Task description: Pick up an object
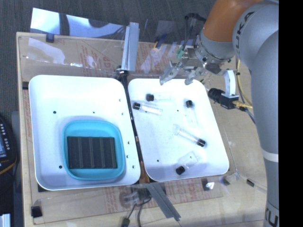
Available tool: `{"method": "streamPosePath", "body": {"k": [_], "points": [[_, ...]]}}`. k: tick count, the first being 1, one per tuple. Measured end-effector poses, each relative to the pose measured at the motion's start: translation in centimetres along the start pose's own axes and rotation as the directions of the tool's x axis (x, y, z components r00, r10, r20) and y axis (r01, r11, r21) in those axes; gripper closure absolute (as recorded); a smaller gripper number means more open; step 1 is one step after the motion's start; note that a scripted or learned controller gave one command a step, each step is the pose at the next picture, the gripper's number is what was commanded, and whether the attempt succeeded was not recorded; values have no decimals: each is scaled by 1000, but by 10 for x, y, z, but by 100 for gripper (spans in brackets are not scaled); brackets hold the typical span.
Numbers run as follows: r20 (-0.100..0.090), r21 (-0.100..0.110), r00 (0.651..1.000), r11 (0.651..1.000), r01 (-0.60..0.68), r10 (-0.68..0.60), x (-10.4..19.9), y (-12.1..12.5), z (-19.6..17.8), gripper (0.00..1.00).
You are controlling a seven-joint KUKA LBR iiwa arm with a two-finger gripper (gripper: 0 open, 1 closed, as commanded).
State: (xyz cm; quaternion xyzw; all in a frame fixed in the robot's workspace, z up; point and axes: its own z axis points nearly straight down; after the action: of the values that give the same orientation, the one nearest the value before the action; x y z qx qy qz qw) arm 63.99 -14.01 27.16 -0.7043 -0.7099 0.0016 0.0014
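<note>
Several clear tubes with black caps lie in the right bin [215,145]: one tube [146,108] near its left wall, one tube [191,136] at centre right, and one tube [187,163] near the front. Two small black caps [150,97] [189,103] sit toward the back. My gripper [178,78] hangs over the bin's back edge, above the caps, with its two fingers spread apart and nothing between them.
The left bin [42,126] holds a blue tray [94,150] with a dark ribbed insert. A metal bar [129,48] stands behind the gap between the bins. Cables and a black connector [220,97] hang at the right bin's right side.
</note>
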Motion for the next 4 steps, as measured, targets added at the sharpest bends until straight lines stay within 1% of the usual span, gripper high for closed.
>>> {"method": "streamPosePath", "body": {"k": [1,4], "points": [[-1,3,999,999,-35,35,33,17,151,0],[0,0,999,999,-35,35,33,17,149,0]]}}
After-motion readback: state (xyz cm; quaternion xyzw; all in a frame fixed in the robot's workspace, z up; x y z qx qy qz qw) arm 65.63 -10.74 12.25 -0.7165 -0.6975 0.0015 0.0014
